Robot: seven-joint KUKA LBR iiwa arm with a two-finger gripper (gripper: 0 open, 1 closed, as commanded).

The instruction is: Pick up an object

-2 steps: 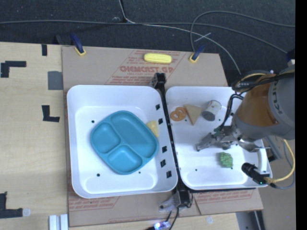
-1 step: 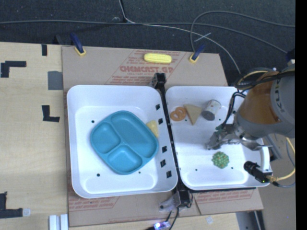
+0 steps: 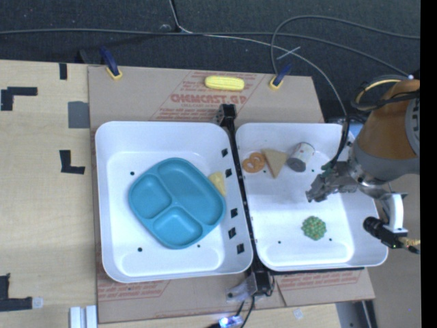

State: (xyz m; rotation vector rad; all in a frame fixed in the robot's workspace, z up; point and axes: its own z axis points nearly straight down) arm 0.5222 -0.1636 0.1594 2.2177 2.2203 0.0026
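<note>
Broccoli-like green lump (image 3: 314, 227), round and knobbly, lay on the smooth floor of the right white bin (image 3: 341, 255), toward its near side. The gripper (image 3: 318, 192) hovered just above and beyond it in the view, apart from it, with nothing seen between its dark fingers; whether they were spread or closed could not be told. Farther back in the same bin sat a brown pretzel shape (image 3: 253, 162), a tan wedge (image 3: 276, 161) touching it, and a short grey-and-white cylinder (image 3: 300, 156) lying tilted. The left white bin (image 3: 113, 251) held a glossy blue divided tray (image 3: 176, 202) with three compartments, a pale yellow piece (image 3: 217, 181) at its edge. A yellow corn-like piece (image 3: 224, 83) rested on the cardboard sheet (image 3: 150, 91) behind the bins.
</note>
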